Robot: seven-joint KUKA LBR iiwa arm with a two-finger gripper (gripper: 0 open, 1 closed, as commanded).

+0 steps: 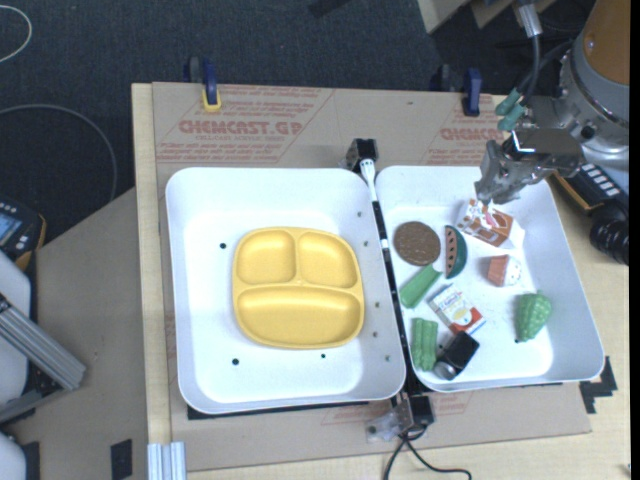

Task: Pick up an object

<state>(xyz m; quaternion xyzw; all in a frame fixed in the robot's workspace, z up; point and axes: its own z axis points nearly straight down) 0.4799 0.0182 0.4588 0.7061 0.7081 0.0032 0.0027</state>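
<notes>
My gripper (495, 190) hangs over the far part of the right bin (570, 288), just above and touching the top edge of a red and white carton (488, 224). Nothing is visibly held. Further toys lie in this bin: a brown round cookie (417, 242), a watermelon slice (455, 251), a green pickle (420, 286), a small orange block (500, 269), a red and white packet (457, 308), a bumpy green piece (532, 315), a second green piece (425, 343) and a black object (458, 353).
The left bin (195, 268) holds a yellow divided plate (297, 286). Both bins rest on a cardboard sheet (300, 118) held by blue clamps (209, 78) at the far edge. The arm's grey wrist (580, 118) enters from the upper right.
</notes>
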